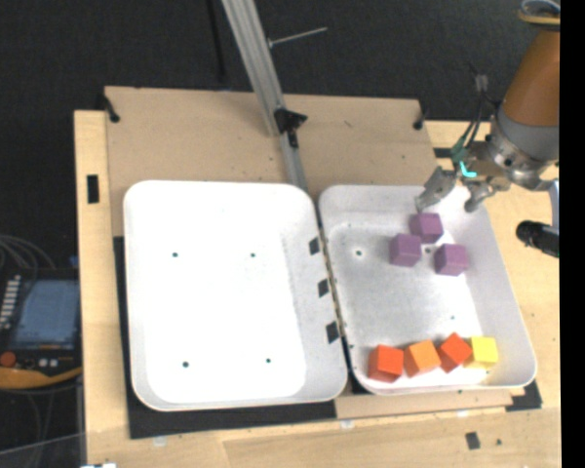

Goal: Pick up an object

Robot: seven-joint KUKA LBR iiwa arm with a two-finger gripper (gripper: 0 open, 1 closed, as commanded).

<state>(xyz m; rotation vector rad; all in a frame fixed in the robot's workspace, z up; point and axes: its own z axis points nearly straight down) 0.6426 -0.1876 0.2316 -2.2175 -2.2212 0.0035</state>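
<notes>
Orange blocks [419, 357] line the right bin's [370, 291] near edge — beyond, spread fingers [454, 192] hover above purple cubes [427, 242].

Three purple cubes [427, 243] crowd the right bin's [370, 291] far end (nearly touching); its middle lies open.

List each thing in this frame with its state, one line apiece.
Gripper: jaws open, nothing between them, above the right bin's far edge.
Purple cubes: three, loose in the right bin, near the gripper.
Orange cubes: three in a row along the near wall.
Yellow cube: at the row's right end.
Right bin: holds all cubes.
Left bin: flat on the bench.
</notes>
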